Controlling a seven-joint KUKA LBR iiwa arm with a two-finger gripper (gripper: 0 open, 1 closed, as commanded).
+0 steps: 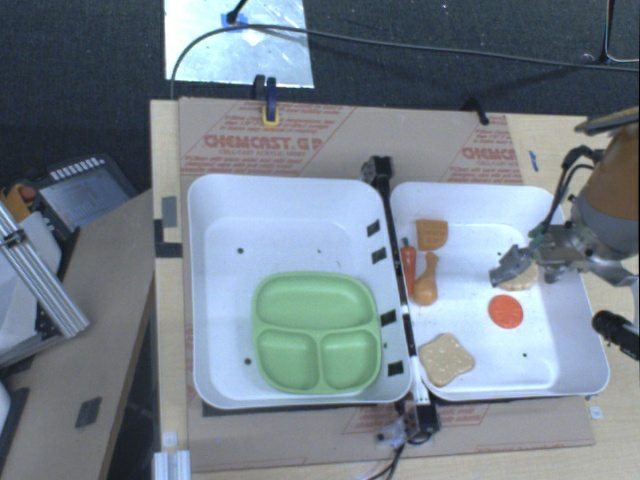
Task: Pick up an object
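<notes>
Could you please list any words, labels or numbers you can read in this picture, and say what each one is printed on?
"CHEMCAST" followed by letters that look like "GP", in red: on the brown protective sheet behind the left bin.
The same red print, cut off, reading roughly "CHEMC": on the sheet behind the right bin.
Fainter repeats along the sheet's front edge: too blurred to read.
</notes>
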